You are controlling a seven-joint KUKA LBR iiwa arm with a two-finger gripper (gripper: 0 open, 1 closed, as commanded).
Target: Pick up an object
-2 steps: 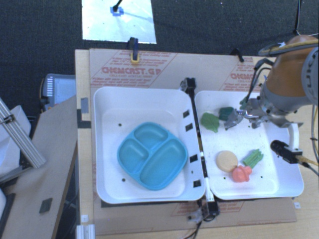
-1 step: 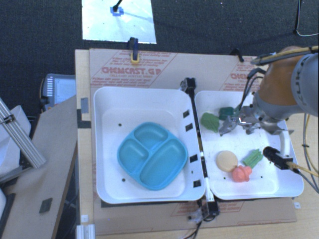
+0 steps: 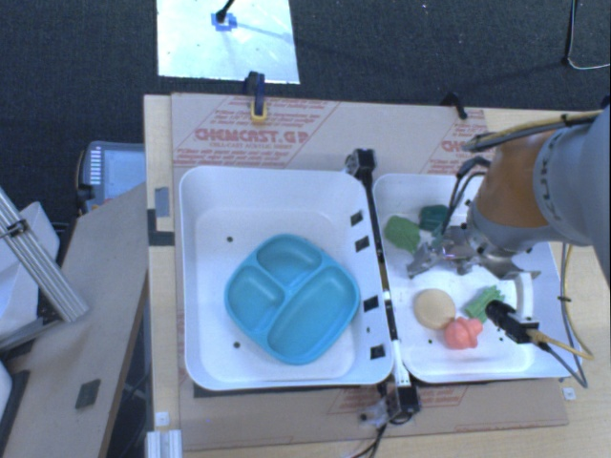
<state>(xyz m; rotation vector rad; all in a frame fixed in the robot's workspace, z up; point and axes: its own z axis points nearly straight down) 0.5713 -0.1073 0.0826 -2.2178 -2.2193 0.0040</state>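
Observation:
The right bin (image 3: 410,359) holds several small things. A light green piece (image 3: 402,231) lies near its left wall, with a dark teal piece (image 3: 434,218) just behind it. Toward the front lie a tan round piece (image 3: 434,307), a pink piece (image 3: 463,333) and a bright green piece (image 3: 480,302). My gripper (image 3: 434,256) hangs low over the middle of this bin, between the light green piece and the tan round one. Nothing shows in its grasp. The grey arm with its orange band (image 3: 511,184) covers the bin's right side.
The left bin (image 3: 205,256) holds a blue divided plate (image 3: 291,297). A black-clipped divider (image 3: 374,256) runs between the two bins. Both bins sit on a cardboard sheet (image 3: 286,132) on the bench.

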